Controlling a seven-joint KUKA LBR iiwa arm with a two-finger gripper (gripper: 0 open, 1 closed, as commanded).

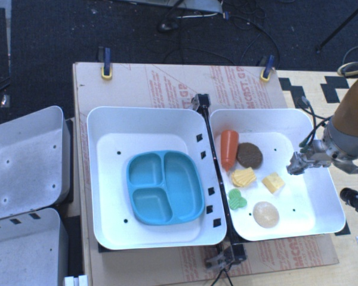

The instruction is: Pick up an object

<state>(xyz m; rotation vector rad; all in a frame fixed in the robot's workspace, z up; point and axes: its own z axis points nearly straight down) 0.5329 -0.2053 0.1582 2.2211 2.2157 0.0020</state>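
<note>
Reaching in from the right, the grey arm with its orange band hangs its gripper [295,165] over the right-hand part of the right bin [322,219], near that bin's right wall. Whether it is wide or narrow I cannot tell, as the tip is dark and small against the white; nothing is seen held in it.

The objects lie in the left half of the right bin, apart from the gripper. An orange carrot [228,148] lies lengthwise near the divider between the bins, with a dark brown round patty [249,155] just beside it. Below them sits a yellow ridged piece [243,177], and to its right a pale yellow cube [273,183], the object nearest the gripper. A small green piece [237,199] lies near the divider, and a pale round cookie-like disc [265,214] rests toward the bin's front.

The left bin [107,219] holds a blue three-compartment tray [165,187]. Both bins sit on the desk [155,82], with yellow clamps at its far edge.
</note>
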